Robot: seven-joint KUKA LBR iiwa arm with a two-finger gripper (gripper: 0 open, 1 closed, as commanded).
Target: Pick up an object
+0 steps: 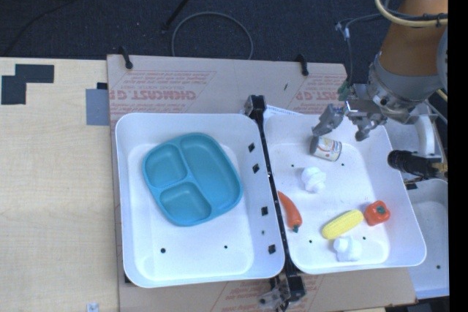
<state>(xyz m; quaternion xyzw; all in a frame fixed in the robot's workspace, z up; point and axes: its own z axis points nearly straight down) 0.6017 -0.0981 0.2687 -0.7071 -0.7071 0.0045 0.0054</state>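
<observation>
A fixed camera looks down at a slant on two shallow white bins side by side on a cardboard-covered bench. The left bin [146, 259] holds a blue divided plate [191, 177] with three compartments, lying flat near its middle. The right bin [402, 245] holds several small toys, and the grey arm with its orange band reaches in from the right at the far side. The gripper [344, 126] hangs above the far part of the right bin with its two fingers spread apart, nothing between them. Just below its left finger lies a small jar [326, 149], white with a dark lid end, tipped on its side; whether the finger touches it cannot be told. This looks like the nearest candidate to pick up. It appears light and rigid, probably smooth plastic, so it may roll or slip; a grip across its round body, near the middle, seems the safest hold. Near the centre of the bin sits a small white lump [313, 179]. At the bin's left wall lies an orange carrot toy [290, 210]. Toward the near right are a yellow corn cob [342, 224], an orange-red pepper toy [377, 212] beside it, and another white lump [346, 248] at the near edge.
</observation>
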